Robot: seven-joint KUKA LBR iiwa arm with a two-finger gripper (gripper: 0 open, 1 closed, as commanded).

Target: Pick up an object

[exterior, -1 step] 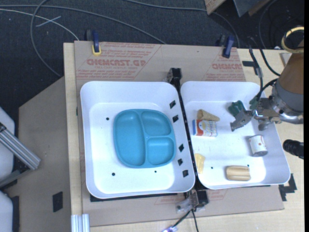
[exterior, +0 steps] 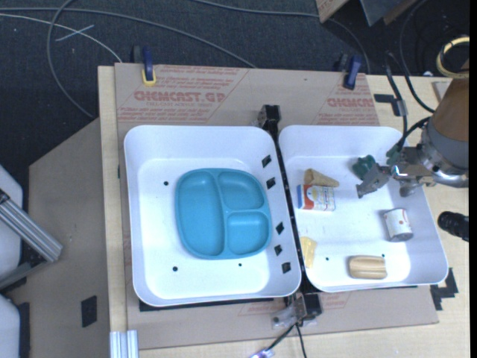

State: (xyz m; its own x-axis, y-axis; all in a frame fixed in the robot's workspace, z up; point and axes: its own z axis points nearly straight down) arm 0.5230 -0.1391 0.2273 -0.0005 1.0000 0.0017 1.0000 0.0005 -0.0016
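1. Most of the arm (exterior: pixel 453 125) was cut off by the right edge of the view; just its brownish wrist section and the metal part below it showed. The gripper (exterior: pixel 376 176) was small and partly blurred, so whether the fingers were spread or closed could not be made out, and nothing was clearly seen between them.
2. The arm reached in from the right over the upper right part of the right bin (exterior: pixel 417 271), with the gripper pointing leftward and slightly down toward the bin floor. A dark teal piece (exterior: pixel 364 165) sat at the gripper's tip (whether it was part of the gripper or a loose object was hard to tell).
3. The objects lay in the right bin. A yellow wedge (exterior: pixel 320 178) and a small red and white packet (exterior: pixel 317 198) lay touching each other to the left of the gripper, apart from it. A small can (exterior: pixel 398 224) lay below the gripper, near it but not touching. A tan bread roll (exterior: pixel 367 267) lay near the bin's front edge, well apart from the gripper, and a small yellow piece (exterior: pixel 307 250) lay against the bin's left wall.
4. The left bin (exterior: pixel 141 200) held a blue divided plate (exterior: pixel 222 212) in its middle. Both bins rested on the counter (exterior: pixel 112 162).
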